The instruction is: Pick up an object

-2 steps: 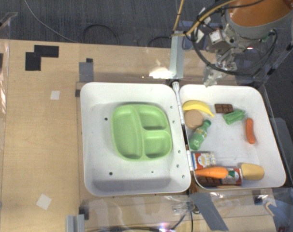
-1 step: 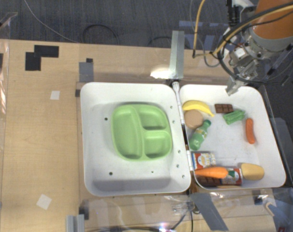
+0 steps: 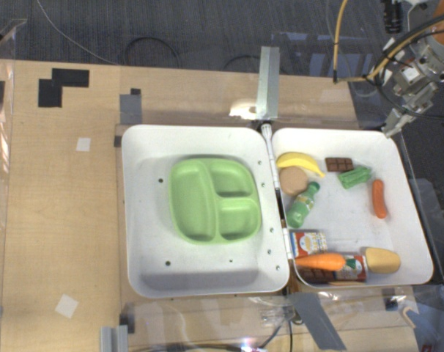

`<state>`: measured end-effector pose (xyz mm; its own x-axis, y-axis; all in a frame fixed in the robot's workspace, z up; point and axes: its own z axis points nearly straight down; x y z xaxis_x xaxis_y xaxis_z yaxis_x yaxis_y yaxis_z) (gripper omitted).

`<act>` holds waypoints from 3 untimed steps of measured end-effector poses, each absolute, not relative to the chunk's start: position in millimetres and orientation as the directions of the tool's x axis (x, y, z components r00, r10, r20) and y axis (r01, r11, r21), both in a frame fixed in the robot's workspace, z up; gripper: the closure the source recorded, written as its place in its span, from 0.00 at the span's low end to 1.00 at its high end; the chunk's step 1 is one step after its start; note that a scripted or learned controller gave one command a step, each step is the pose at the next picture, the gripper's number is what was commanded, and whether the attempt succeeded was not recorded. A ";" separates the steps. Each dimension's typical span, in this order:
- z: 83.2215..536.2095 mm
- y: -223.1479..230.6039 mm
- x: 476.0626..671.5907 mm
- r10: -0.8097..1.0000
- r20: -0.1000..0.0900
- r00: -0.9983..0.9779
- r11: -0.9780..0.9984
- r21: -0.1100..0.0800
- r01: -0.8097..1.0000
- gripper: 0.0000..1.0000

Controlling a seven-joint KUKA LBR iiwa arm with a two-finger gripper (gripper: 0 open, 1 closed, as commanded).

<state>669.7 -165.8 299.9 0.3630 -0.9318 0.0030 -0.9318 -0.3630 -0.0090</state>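
The right bin (image 3: 398, 152) holds the loose objects. A yellow banana (image 3: 299, 161) lies at its back left over a brown round piece (image 3: 294, 181), with a green bottle (image 3: 302, 204) just in front. A brown chocolate bar (image 3: 338, 165) and a green piece (image 3: 355, 176) lie mid-back, and a red sausage (image 3: 379, 198) lies to the right. At the front are a carrot (image 3: 321, 261), a small carton (image 3: 308, 240), a red can (image 3: 352, 268) and a tan potato-like piece (image 3: 382, 259). My gripper (image 3: 400, 114) hangs high over the bin's back right corner, apart from every object.
The left bin (image 3: 145, 167) holds a green divided plate (image 3: 211, 200). A metal post (image 3: 268, 79) stands behind the seam between the bins. Yellow and black cables (image 3: 346, 13) trail near the arm at the top right. Bare wooden bench (image 3: 53, 211) lies left.
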 end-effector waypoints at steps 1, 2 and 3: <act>324.0 -197.5 670.0 -0.868 0.003 0.496 -0.496 -0.008 -0.868 1.00; 227.4 -182.8 659.0 -0.592 -0.002 0.806 -0.806 -0.003 -0.592 1.00; 289.0 -205.1 670.5 -0.523 0.010 0.852 -0.852 -0.004 -0.523 1.00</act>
